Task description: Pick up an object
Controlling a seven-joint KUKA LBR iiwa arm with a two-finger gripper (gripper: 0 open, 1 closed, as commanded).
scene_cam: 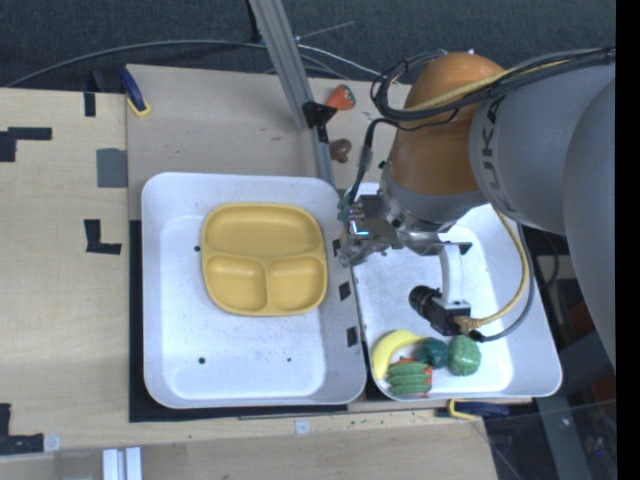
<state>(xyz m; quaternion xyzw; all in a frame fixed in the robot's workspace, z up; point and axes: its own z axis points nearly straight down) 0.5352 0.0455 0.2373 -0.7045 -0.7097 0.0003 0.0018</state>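
A small heap of toy food lies in the front corner of the right bin: a yellow banana, a green and orange piece, a dark green piece and a light green piece. A yellow divided plate sits in the left bin. My gripper hangs at the right bin's left wall, near the divide between the bins and well behind the toys. The wrist's bulk hides much of what lies beneath it. I see nothing held.
A black fitting on a cable hangs from the arm just above the toy heap. A slanted grey post rises behind the bins, with an orange clip beside it. The wooden bench extends to the left.
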